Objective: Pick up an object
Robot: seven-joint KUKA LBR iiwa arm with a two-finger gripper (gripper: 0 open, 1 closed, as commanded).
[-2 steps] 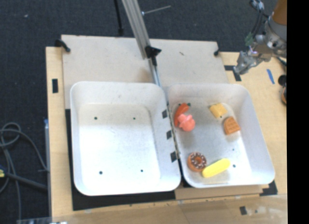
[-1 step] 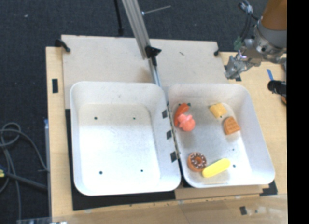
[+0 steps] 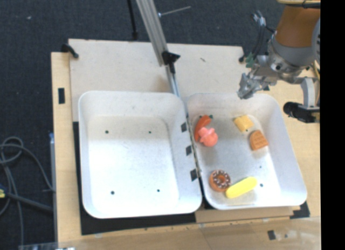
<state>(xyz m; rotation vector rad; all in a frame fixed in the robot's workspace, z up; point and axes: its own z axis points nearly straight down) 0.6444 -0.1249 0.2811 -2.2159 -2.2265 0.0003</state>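
Gripper (image 3: 249, 88) hangs over the far rim of the right bin (image 3: 291, 160), at the end of the grey arm with the orange band. It is small and blurred from my camera, so I cannot tell if it is open or closed. I see no object in it.

From the left, the left bin (image 3: 89, 152) offers me nothing to pick. All candidates lie in the right bin. Close to the wall between the bins lies a pink and red toy (image 3: 205, 133). Its shape is irregular, so I judge it a difficult grasp. At the near side there is a small donut (image 3: 219, 179), and a long yellow piece (image 3: 241, 187) is touching it or just beside it. I would avoid this pair, because a grasp on one may push the other. Further right, a yellow block (image 3: 243, 123) lies near the far wall, and an orange ridged piece (image 3: 258, 140) is near it but apart.

I think the yellow block is the best target. It is the nearest to the gripper and has free floor on most sides. To do it well, I would move over its middle, open wide before going down, and turn the wrist to close across its short side. I would descend straight, staying away from the far wall and the orange piece, and lift only after closing.
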